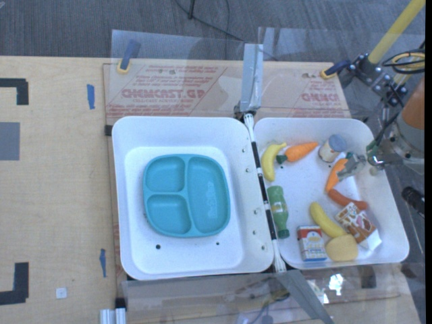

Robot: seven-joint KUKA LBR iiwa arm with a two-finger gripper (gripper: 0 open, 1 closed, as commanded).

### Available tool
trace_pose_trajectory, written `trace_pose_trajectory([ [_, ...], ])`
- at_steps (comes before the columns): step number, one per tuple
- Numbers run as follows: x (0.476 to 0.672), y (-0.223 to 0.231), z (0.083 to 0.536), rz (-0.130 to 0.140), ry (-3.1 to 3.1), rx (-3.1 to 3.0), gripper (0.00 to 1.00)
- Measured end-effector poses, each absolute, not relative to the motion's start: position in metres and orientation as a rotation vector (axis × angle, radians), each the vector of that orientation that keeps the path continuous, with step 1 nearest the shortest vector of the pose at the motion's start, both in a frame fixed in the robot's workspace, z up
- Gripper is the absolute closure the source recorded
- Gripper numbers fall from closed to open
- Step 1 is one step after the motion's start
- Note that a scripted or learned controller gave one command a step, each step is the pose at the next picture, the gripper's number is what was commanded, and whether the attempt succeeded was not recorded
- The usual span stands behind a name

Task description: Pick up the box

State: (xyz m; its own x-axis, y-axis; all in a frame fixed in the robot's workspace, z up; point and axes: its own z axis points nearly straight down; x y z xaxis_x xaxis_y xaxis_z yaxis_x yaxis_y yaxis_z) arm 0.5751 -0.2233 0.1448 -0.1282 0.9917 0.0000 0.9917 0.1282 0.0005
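A small red and white box (pixel 311 242) lies flat near the front edge of the right bin (pixel 390 189), between a green bottle (pixel 277 212) and a yellow lemon-like fruit (pixel 342 248). A second patterned orange and white packet (pixel 356 222) lies just right of it. My gripper (pixel 352 167) hangs over the right bin's far right part, beside an orange carrot (pixel 335 175). It is well behind the box and apart from it, and nothing shows in its grasp.
The right bin also holds two bananas (pixel 269 160) (pixel 325 219), another carrot (pixel 300 151), a small can (pixel 332 146) and a red sausage-like piece (pixel 347 199). A teal divided plate (pixel 187 195) lies in the left bin (pixel 128 181). A metal divider (pixel 252 79) stands behind the bins.
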Motion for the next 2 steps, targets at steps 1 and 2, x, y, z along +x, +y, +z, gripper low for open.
trace_pose_trajectory([
  [1, 0.664, -0.211, 0.092, 0.017, 2.313, 2.138, 0.0],
  [2, 0.666, -0.21, 0.104, 0.016, 2.315, 2.13, 1.0],
])
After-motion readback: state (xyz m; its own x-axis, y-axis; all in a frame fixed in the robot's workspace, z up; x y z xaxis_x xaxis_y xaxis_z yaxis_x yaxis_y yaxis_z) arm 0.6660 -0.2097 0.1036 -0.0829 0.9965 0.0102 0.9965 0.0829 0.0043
